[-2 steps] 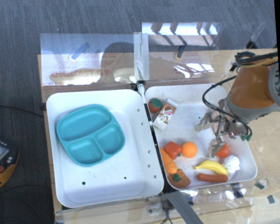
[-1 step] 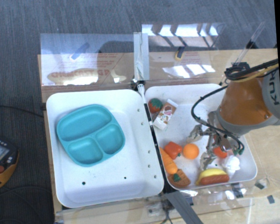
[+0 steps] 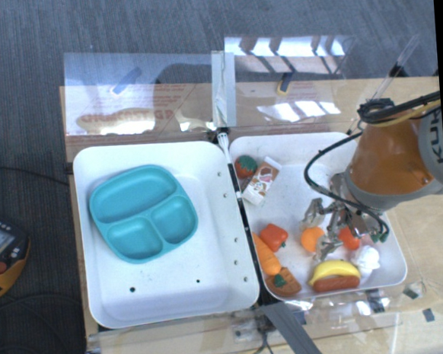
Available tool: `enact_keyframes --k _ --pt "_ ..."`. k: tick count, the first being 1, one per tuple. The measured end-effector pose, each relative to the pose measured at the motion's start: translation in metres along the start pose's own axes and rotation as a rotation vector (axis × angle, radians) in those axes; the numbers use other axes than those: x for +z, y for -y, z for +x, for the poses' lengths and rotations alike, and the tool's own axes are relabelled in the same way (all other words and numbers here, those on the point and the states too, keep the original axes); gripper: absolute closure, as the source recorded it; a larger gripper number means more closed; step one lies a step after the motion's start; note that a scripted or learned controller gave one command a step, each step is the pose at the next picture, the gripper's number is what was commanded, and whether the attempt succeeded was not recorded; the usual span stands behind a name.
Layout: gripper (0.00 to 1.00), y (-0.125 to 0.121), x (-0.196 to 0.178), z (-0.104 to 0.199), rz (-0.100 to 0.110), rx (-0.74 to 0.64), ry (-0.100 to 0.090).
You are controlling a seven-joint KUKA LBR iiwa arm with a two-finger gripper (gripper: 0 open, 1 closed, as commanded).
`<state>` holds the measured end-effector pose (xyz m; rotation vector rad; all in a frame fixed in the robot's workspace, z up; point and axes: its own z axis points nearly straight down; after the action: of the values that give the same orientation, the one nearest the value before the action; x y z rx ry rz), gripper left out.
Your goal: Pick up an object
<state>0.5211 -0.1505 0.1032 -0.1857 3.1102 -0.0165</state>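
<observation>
On your counter's right bin (image 3: 284,198), the gripper (image 3: 326,229) (fingers spread wide) hangs over a small orange ball (image 3: 311,239), banana (image 3: 334,270) just below.

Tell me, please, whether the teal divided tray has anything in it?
Empty: all three compartments of the teal divided tray show bare teal plastic.

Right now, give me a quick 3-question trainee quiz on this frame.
1. True or false: the teal divided tray lies in the right bin.
2. Which bin is the gripper over: A left, B right?
3. Fill in: the banana lies near the right bin's ____ edge (near/far).

Key: 1 false, it lies in the left bin. 2 B. 3 near.
</observation>
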Motion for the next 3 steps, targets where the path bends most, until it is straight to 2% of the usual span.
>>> enact_keyframes --k 1,2,3 --pt "1.0 -0.035 -0.005 -0.004 -0.011 0.139 -0.023" --pt "1.0 -0.044 0.008 -0.069 -0.005 0.452 -0.001" --pt "1.0 -0.122 -0.13 -0.111 -0.001 0.675 -0.025"
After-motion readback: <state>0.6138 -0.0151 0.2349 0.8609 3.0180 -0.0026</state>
